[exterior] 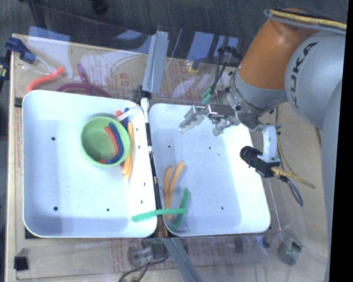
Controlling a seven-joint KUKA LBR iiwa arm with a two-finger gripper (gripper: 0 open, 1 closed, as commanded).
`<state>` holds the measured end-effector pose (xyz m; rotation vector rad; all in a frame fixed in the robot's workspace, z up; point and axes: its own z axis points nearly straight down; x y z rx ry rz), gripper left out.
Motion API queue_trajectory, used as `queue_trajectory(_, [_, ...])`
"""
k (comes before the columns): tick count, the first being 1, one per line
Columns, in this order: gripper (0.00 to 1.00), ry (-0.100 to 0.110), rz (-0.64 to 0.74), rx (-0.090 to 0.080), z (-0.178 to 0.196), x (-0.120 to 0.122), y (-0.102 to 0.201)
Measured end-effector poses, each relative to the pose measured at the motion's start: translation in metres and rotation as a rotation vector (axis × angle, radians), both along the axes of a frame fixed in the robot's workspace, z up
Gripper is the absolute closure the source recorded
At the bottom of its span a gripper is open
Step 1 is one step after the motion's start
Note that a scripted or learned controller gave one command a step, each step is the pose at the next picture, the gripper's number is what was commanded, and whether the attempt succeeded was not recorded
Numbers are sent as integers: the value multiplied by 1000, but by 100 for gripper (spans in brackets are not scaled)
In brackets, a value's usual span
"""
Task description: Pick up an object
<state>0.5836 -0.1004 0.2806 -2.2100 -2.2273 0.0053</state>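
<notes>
- the grey two-finger gripper (205,118) hung over the far part of the right shallow white bin (252,218), its two fingers spread wide with nothing between them.
- behind it, the grey arm with the orange band (273,54) reached in from the right.
- the nearest things to pick were the thin orange curved pieces (172,185) and a green bent stick (162,213), which lay near the left wall of this bin, well apart from the gripper.
- the left white bin (42,158) kept a round green bowl (106,141) with small coloured pieces in it.
- i judged the step as the approach, no grasp yet made.
- the next move probably needed travel toward the orange pieces, then a descent with the fingers on both sides of one piece.
</notes>
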Motion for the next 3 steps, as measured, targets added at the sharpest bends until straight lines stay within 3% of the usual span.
queue_trajectory(1, [0,2,-102,-1,-127,-11,-6])
queue_trajectory(2, [0,-2,-108,-1,-189,-23,-25])
queue_trajectory(3, [100,-4,-104,-5,-177,-22,-26])
